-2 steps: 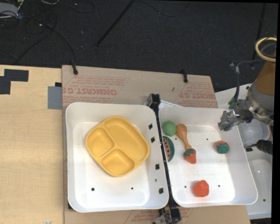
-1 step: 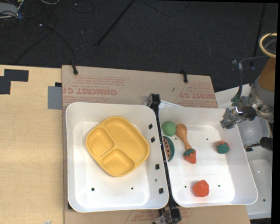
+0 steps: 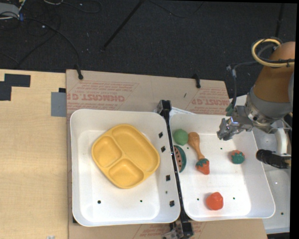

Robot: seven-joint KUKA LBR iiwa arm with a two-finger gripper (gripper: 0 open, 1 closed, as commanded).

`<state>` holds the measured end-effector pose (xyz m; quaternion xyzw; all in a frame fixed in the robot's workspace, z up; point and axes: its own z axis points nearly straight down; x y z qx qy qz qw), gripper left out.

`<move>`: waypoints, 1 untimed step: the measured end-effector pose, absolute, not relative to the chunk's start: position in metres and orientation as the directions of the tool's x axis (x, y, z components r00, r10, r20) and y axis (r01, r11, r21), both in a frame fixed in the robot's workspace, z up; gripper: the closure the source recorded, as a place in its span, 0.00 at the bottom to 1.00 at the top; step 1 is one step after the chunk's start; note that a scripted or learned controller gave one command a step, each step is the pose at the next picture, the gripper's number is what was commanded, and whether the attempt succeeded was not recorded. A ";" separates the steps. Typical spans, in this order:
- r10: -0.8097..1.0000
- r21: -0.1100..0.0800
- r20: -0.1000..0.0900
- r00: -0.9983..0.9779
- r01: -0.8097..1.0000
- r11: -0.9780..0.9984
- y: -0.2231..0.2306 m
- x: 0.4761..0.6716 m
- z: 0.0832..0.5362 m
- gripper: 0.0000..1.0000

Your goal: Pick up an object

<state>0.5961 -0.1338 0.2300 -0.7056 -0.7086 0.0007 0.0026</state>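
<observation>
Left bin (image 3: pixel 83 188) with yellow tray (image 3: pixel 125 155); right bin (image 3: pixel 256 203) with toys: wooden pestle (image 3: pixel 197 146), green ball (image 3: pixel 180 136), red ball (image 3: pixel 214 201), strawberry (image 3: pixel 202 165), tomato (image 3: pixel 237 157). Gripper (image 3: pixel 228 130) above right bin's far edge, carrying nothing; finger state impossible to tell. Approach step, judged; next: centring over tomato nearby, descending.

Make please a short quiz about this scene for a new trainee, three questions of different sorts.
1. True or false: the yellow tray lies in the left bin.
2. Which thing lies nearest the claw? A) red-green toy B) orange-red toy C) yellow tray
3. Fill in: the green ball lies in the ___ bin.

Key: 1 true; 2 A; 3 right.
</observation>
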 end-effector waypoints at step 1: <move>1.000 -0.005 0.002 -0.004 1.000 0.004 -0.089 0.590 0.228 1.00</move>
